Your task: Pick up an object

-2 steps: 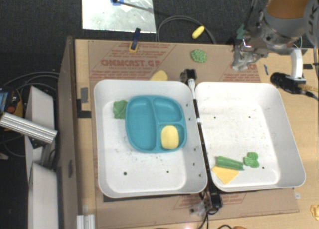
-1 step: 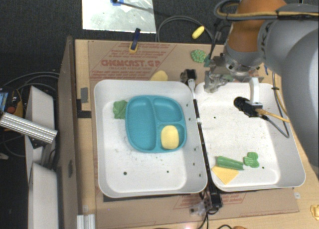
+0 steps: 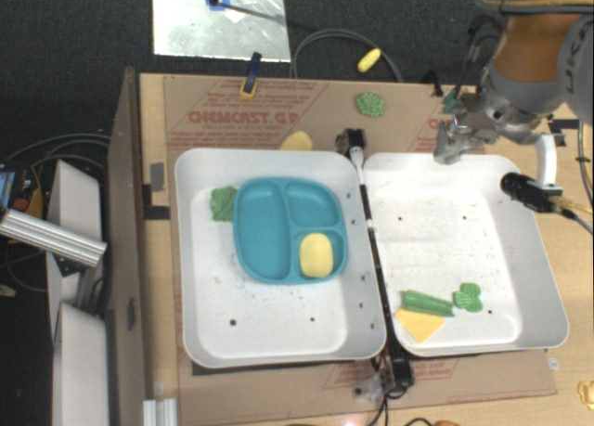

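The flat brown cardboard sheet [image 3: 278,104] under the two white bins has big red letters on it. They look like "CHEMCAST GP". More red words sit by the sheet's other edges, but they are too blurry to read.

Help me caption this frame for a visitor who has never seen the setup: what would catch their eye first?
The blue divided plate in the left bin stands out, with a yellow piece in its lower right compartment. In the right bin, a green vegetable lies on a yellow wedge near the front edge. The arm's gripper is at that bin's back edge.
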Action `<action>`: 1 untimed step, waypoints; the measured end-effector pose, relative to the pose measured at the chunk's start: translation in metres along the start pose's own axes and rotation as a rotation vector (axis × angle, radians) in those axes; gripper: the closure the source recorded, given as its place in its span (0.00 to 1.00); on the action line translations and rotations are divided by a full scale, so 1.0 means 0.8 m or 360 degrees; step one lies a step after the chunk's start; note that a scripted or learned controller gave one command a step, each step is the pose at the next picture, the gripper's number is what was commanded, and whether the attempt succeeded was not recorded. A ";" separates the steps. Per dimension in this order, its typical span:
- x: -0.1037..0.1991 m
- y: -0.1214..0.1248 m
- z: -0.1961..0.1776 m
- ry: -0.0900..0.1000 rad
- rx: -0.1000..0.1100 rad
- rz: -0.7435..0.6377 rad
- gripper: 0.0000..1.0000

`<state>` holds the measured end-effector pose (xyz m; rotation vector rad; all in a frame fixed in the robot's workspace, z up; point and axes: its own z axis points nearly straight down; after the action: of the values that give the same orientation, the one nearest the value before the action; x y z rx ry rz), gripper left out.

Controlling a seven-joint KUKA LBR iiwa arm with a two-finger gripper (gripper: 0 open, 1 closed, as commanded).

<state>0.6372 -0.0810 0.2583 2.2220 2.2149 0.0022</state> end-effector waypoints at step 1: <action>0.064 0.041 0.064 0.0004 0.0002 -0.0018 1.00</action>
<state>0.6700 -0.0299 0.2067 2.2118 2.2292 0.0035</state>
